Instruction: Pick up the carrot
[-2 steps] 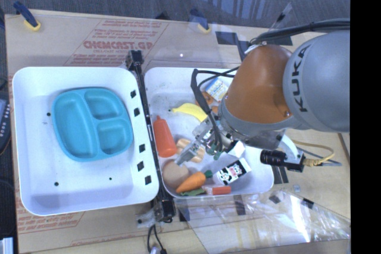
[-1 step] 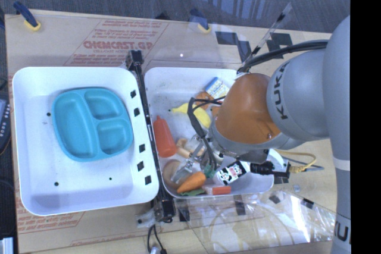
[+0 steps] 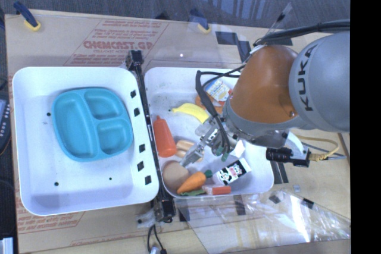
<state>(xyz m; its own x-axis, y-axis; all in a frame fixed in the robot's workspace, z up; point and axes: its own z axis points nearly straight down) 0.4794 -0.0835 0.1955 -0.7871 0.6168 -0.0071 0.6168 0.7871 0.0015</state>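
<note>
claw (image 3: 199,150) above carrot (image 3: 191,182), egg (image 3: 174,174) and milk carton (image 3: 231,172) beside

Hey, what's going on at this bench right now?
A grey KUKA arm reaches in from the right over the right bin, its gripper hanging low among toy foods. The carrot lies near the bin's front edge, just below the gripper and not held. A banana and an orange bottle lie nearby. The left bin holds a blue divided tray.

Bright, even overhead light, soft shadows, glare on clear plastic, slightly soft focus.
</note>
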